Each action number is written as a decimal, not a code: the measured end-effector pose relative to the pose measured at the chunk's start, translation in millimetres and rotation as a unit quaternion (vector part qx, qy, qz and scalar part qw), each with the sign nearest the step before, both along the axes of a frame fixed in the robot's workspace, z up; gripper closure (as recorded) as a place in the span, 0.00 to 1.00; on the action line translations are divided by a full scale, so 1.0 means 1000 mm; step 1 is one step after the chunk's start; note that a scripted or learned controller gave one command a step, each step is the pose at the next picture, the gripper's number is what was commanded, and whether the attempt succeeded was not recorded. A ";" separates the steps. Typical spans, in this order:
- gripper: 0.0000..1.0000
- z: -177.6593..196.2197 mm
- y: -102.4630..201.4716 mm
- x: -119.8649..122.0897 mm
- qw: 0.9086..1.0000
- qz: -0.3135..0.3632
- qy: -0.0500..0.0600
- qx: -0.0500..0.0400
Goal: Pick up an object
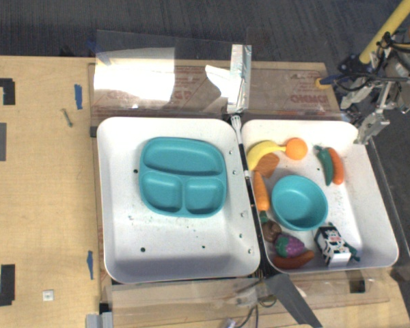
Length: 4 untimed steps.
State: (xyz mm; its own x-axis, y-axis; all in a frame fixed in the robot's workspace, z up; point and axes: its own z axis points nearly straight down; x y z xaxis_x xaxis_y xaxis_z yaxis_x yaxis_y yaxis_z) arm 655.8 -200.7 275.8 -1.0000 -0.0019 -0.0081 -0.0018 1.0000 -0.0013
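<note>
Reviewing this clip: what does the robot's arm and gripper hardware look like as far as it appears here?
At the camera view's top right, the gripper is a small silver-grey metal assembly with a pale finger tip reaching toward the right bin corner. Dark cables loop around it, with a small orange-yellow piece beside them. A yellow tube slants above. Finer markings are too small to tell.

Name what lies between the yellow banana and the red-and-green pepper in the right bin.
In the camera view, a small orange fruit sits between banana and pepper.
</note>
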 end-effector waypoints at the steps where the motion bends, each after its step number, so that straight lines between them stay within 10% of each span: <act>1: 0.00 -0.166 -0.014 -0.069 0.999 0.042 0.007 0.002; 2: 0.00 -0.188 -0.022 -0.032 1.000 0.003 -0.001 0.000; 3: 1.00 -0.173 -0.021 -0.028 1.000 0.004 -0.008 -0.002; 4: 1.00 -0.153 -0.006 0.014 0.998 -0.066 -0.002 0.001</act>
State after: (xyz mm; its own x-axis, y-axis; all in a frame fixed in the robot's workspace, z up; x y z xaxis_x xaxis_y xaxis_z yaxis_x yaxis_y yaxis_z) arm 669.8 -207.2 123.0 -0.9915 0.1299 -0.0116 0.1299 0.9915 0.0000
